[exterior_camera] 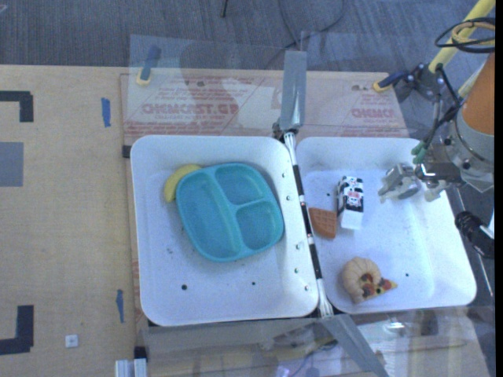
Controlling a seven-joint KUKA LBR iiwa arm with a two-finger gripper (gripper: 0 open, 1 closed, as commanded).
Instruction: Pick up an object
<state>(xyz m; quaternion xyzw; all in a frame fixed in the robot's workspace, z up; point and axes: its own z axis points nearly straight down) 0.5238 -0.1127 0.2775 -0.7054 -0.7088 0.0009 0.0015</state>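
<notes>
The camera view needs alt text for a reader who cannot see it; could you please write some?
A robot arm's claw hovers over the right bin, which contains a small carton, a waffle piece and a pastry toy. The left bin holds a teal divided plate partly covering a banana.

We identify the arm [471, 144] by its grey housing and the orange band [481, 100] above the wrist. Black cables [440, 93] loop around the wrist section, alongside a yellow tube [464, 26] with a blue fitting. The gripper [402, 181] is pale grey metal with a small green mark near its base.
</notes>
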